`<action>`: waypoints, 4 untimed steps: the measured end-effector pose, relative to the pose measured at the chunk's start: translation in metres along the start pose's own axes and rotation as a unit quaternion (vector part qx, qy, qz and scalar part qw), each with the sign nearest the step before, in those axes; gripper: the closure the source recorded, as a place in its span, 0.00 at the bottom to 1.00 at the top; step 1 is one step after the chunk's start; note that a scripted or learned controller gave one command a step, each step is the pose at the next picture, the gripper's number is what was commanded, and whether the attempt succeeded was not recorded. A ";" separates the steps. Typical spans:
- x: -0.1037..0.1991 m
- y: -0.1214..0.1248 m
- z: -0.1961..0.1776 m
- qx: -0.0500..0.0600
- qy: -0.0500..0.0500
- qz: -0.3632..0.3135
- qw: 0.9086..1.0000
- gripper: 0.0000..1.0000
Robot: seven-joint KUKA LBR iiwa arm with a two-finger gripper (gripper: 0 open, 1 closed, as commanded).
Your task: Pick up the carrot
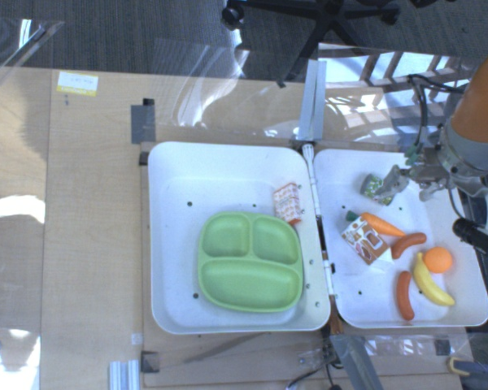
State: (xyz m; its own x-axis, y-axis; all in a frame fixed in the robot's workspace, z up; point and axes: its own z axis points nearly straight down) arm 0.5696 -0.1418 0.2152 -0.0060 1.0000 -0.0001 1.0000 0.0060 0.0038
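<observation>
The carrot [384,224] lies in the right bin [472,319], about mid-floor and a little toward the far edge, slanting with its green stub toward the divider between the bins. It is crowded. A small carton [364,241] lies just beside its near flank, touching or nearly so, and a sausage [408,244] lies close to its thick end, almost in line with it. A second sausage [404,295] lies toward the near edge, and a banana [433,283] with an orange [438,260] at its top sits toward the right edge.

The gripper [407,175] hangs over the far part of the right bin, just beside a green crumpled item [376,186] and short of the carrot. Whether it is released or clenched cannot be told (the tip is blurred against the bin wall), and nothing visibly sits in it.

The main risk, as I judge it, is a wrong or mixed grab: coming down as it hangs now, the gripper would meet the green item, and on the carrot itself one side could land on the carton or sausage and shove them about. The carrot also tapers and looks smooth, so a pinch near either end could squirt it out.

The left bin [163,242] holds a green tray [249,261] and a small packet [288,203] by the divider, well apart from all this.
</observation>
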 end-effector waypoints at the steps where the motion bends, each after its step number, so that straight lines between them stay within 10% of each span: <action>1: -0.009 0.006 0.113 -0.007 -0.002 -0.052 0.999 0.00; 2: -0.007 0.009 0.100 -0.012 -0.002 -0.054 0.998 1.00; 3: -0.007 0.009 0.100 -0.011 -0.002 -0.054 0.998 0.00; 4: -0.065 -0.058 0.127 -0.003 -0.003 -0.042 0.999 0.00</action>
State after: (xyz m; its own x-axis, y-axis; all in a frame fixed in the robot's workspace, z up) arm 0.5121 -0.2076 0.0883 -0.0903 0.9959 -0.0063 0.9959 0.0904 0.0105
